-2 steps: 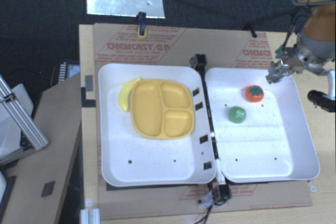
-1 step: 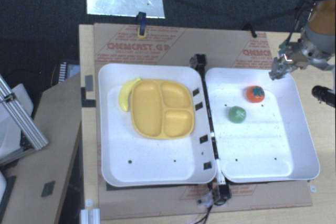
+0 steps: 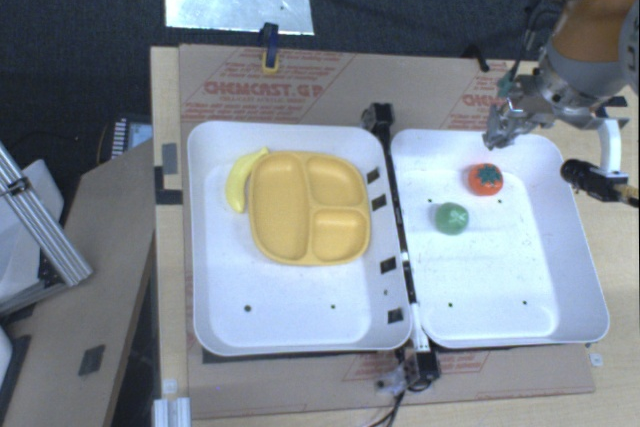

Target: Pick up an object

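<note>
Worktop point(image 3: 300, 80): tan board, red lettering along far edge. Two shallow white bins side by side, touching at middle: left bin point(image 3: 215, 315), right bin point(image 3: 570, 315). Yellow-and-blue clamp point(image 3: 270, 50) at far edge, left of centre. Cables point(image 3: 405, 380) at near edge.

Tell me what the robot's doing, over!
Gripper above right bin's back edge, holding nothing visible. Orange tomato toy and green ball lie apart below it. Nothing blocking them.
</note>
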You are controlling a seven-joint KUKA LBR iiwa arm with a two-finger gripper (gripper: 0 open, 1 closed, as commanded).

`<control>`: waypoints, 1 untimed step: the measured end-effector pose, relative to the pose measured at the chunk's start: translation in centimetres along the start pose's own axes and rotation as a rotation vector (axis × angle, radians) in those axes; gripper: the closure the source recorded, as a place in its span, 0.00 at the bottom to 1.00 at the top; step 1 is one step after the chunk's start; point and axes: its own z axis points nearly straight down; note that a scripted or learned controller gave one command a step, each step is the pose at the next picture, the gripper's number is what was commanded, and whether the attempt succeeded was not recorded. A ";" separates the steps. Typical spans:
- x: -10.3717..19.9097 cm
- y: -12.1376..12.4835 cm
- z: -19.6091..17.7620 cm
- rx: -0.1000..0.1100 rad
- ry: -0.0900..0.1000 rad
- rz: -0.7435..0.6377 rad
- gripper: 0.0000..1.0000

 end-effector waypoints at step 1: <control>6.4 -0.5 0.1 0.001 0.001 -0.001 1.00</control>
